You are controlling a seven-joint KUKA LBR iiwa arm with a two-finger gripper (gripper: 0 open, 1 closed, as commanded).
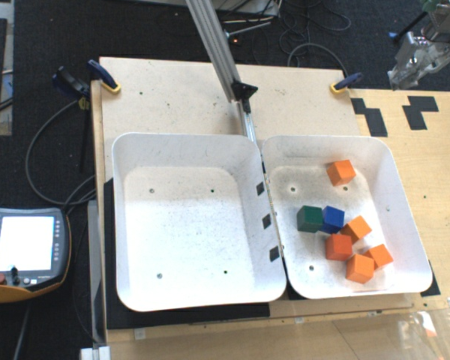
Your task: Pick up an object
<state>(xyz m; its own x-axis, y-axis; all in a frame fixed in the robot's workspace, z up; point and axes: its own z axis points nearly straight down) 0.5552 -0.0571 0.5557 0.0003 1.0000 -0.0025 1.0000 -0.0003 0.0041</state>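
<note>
The right bin (405, 201) holds several small cubes. One orange cube (341, 172) sits alone near the bin's back. A green cube (310, 218) and a blue cube (333, 217) touch side by side in the middle. Close in front of them lie a darker orange-red cube (338, 246) and three orange cubes (358, 228), (380, 256), (360, 268). My gripper (418, 60) hangs high at the top right, well behind and outside the right bin, far from all the cubes, with nothing seen in it.
The left bin (127, 201) stands beside the right one, sharing a raised middle edge. A slanted metal pole (214, 36) rises from the bench's back centre. Clamps sit at the bench's back corners. A teach pendant (26, 253) lies off the bench at left.
</note>
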